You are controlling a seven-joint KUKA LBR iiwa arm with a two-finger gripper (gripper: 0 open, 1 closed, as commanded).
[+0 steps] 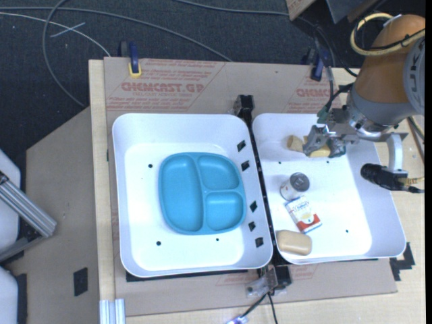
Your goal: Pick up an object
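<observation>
- While the left bin (128, 201) holds just a blue divided plate (202, 192) lying flat, the pickable things all sit in the right bin (364, 214) on the worktop.
- Near its left wall stand a small can (295, 184), a red-and-white packet (303, 215) just below it, and a tan block (294, 242) at the front.
- Farther back, a yellowish piece (295, 142) lies just beside the hand (322, 142) — whether the hand is spread or pressed together, I cannot tell.
- In my judgement, a good pick means centring over that piece, descending straight, then closing — not brushing it aside.
</observation>
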